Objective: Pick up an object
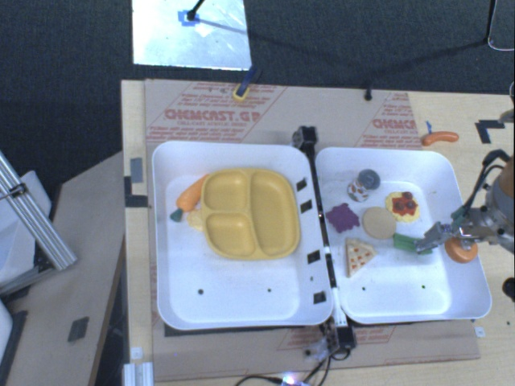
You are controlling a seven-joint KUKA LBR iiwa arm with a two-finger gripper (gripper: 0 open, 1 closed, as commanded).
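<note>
The hand [432, 238] sits low in the right bin [467, 296], near its right wall, but whether it is spread or pinching I cannot tell; a green piece [405, 243] lies at its tip; beside that, a tan disc [378, 222], pizza slice [359, 255] and purple shape [344, 216]; the left bin [173, 296] holds a yellow tray [248, 213].

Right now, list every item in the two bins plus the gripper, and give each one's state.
yellow divided plate: upright, in left bin
carrot: lying against plate's left edge
purple piece: flat, right bin
tan disc: flat, right bin
pizza slice: flat, right bin
small can: in right bin
green piece: lying at the gripper's tip
gripper: low in right bin, grip unclear
</note>
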